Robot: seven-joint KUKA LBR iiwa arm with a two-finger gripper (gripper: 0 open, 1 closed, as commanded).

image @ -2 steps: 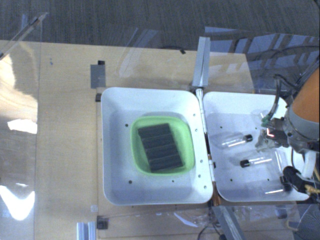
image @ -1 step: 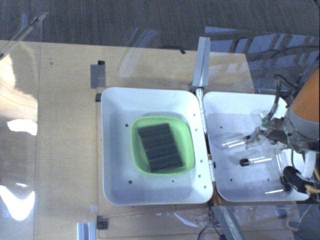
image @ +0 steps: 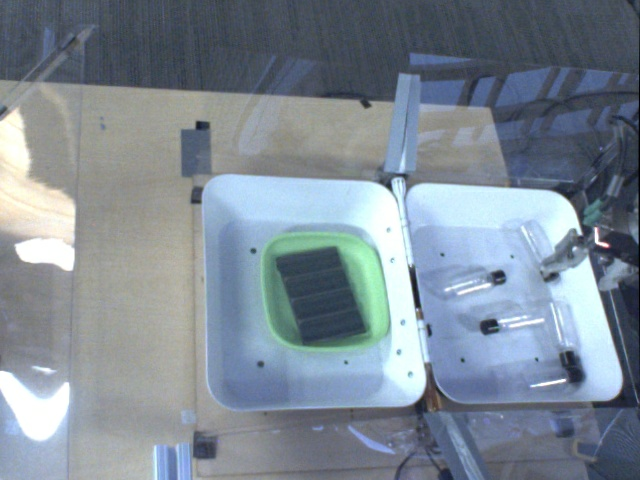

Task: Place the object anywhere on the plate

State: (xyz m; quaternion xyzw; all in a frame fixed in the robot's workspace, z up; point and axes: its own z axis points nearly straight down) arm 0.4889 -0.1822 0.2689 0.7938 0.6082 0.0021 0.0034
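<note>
A square green plate [image: 372, 268] sits in the left white bin [image: 225, 298]. A dark, ridged rectangular block [image: 320, 294] lies on it at a slight angle. In the right bin [image: 470, 208] lie several clear tubes with black caps: one [image: 476, 283] near the middle, one [image: 510, 323] below it, one [image: 563, 346] by the right wall, and one [image: 533, 236] at the upper right. A grey part of the gripper [image: 563, 253] reaches in over the right bin's right side, close to the upper-right tube. Nothing shows in its grasp.
A grey metal bar [image: 404, 123] stands behind the seam between the bins. Cables and dark hardware [image: 615, 183] crowd the right edge. A small grey bracket [image: 196, 151] sits on the wooden bench at the upper left of the left bin.
</note>
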